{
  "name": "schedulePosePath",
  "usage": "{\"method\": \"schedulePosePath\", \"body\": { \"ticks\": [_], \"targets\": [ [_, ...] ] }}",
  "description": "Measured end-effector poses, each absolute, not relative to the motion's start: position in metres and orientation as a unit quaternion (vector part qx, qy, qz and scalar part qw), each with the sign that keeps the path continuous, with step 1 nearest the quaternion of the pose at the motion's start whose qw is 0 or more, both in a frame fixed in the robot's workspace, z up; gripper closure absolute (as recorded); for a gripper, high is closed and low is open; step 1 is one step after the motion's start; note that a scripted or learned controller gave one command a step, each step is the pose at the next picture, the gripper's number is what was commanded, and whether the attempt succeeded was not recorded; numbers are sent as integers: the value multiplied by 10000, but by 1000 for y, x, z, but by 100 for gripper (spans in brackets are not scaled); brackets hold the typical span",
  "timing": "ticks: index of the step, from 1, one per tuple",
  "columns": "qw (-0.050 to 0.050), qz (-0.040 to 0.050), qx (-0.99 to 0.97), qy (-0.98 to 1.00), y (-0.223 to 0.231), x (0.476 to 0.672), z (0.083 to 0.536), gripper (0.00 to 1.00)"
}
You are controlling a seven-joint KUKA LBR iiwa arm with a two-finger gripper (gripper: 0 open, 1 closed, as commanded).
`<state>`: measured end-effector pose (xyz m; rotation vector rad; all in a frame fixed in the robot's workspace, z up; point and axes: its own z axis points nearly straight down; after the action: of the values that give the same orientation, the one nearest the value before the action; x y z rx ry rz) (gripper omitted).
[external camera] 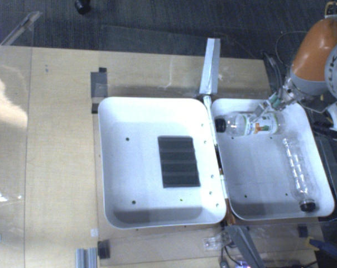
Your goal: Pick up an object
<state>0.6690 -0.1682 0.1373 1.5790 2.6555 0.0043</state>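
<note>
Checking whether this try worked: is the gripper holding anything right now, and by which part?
It cannot be told. The gripper is at the base end of the clear bottle lying in the right bin, but no hold is visible.

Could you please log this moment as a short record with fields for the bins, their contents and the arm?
left bin: holds a dark ridged pad, lying flat near the middle
right bin: holds two clear bottles
bottle 1: on its side near the far wall, dark cap toward the left bin
bottle 2: along the right wall, dark cap toward the near corner
arm: above the right bin's far right corner
gripper: just over bottle 1's base end
</note>
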Motion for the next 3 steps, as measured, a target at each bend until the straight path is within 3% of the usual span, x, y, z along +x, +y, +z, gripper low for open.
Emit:
{"method": "schedulePosePath", "body": {
  "ticks": [3],
  "targets": [
    [234,13,4931,8696,-168,669,137,0]
  ]
}}
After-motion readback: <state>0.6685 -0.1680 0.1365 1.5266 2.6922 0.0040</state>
